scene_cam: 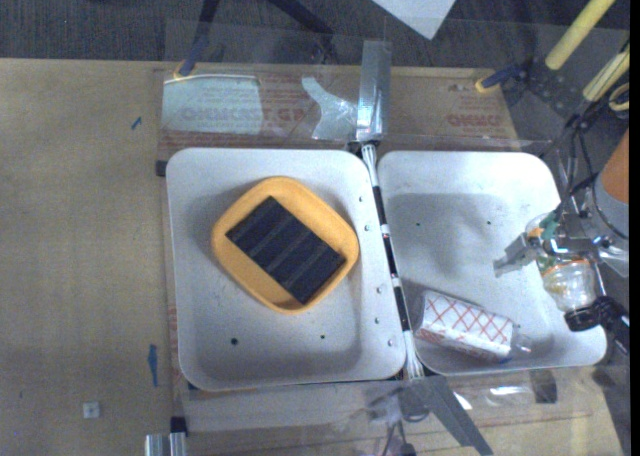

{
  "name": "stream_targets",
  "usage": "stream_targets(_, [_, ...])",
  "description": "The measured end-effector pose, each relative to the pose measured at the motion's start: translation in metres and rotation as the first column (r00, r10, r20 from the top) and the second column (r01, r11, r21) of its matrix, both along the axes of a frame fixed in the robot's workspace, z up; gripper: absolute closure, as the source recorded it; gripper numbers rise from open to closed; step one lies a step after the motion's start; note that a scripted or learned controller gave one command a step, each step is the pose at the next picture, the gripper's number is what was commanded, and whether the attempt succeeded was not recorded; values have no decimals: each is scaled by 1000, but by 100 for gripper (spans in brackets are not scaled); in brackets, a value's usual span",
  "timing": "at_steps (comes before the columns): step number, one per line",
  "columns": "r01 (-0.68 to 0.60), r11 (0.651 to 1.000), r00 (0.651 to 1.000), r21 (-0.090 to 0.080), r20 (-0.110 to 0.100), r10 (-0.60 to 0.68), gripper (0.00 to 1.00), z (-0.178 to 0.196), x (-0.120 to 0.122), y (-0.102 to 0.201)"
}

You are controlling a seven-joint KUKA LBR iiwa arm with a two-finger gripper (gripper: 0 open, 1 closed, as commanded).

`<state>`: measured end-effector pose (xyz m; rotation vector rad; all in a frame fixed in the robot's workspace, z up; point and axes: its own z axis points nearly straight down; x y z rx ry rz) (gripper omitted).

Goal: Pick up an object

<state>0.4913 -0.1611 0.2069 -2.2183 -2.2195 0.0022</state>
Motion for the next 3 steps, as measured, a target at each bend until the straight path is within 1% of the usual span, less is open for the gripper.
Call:
stream_targets(1, [107, 994, 994, 3, 1, -107, 0, -84, 63, -50])
stream_targets(2, [6, 1000, 1000, 10, 2, -6, 0, -102, 68, -50])
stream_targets(3, [-264, 965, 964, -6, 10, 264, 0, -119, 107, -23])
